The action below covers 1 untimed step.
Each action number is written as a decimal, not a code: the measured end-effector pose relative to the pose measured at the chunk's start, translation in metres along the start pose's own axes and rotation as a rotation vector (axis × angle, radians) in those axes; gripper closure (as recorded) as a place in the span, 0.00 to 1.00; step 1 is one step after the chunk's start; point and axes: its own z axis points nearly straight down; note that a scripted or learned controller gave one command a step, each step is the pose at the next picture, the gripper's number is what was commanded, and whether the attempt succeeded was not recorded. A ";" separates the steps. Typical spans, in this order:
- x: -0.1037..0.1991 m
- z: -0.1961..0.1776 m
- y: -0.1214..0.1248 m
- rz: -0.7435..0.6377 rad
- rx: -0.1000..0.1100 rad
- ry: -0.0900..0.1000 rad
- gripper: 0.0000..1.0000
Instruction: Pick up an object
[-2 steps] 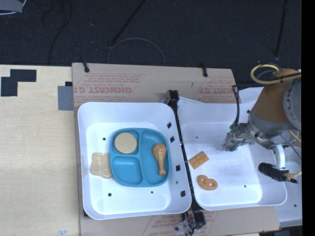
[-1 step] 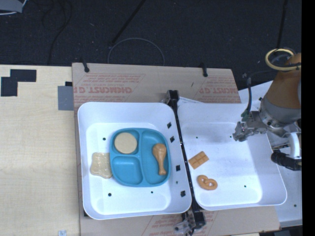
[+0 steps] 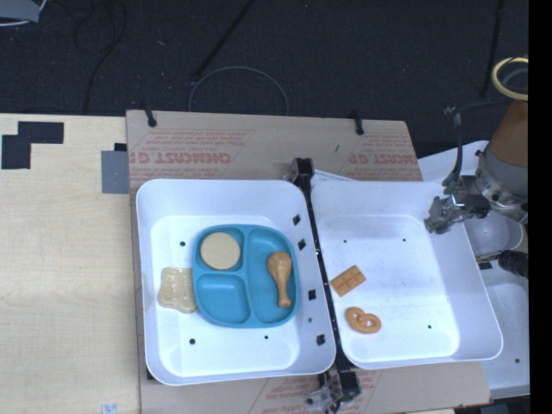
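My gripper (image 3: 442,212) hangs over the upper right rim of the right bin (image 3: 414,339), holding nothing; whether it is spread or pressed together I cannot tell; below it, well apart, a brown waffle piece (image 3: 348,280) lies near the bin's left wall, with a pretzel (image 3: 363,321) just below that; in the left bin (image 3: 164,201) a blue divided plate (image 3: 226,304) carries a round cracker (image 3: 219,250) and a drumstick (image 3: 281,276); a pale toast slice (image 3: 178,289) touches the plate's left edge.
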 end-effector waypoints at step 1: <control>-0.001 -0.013 0.000 0.000 0.003 0.001 1.00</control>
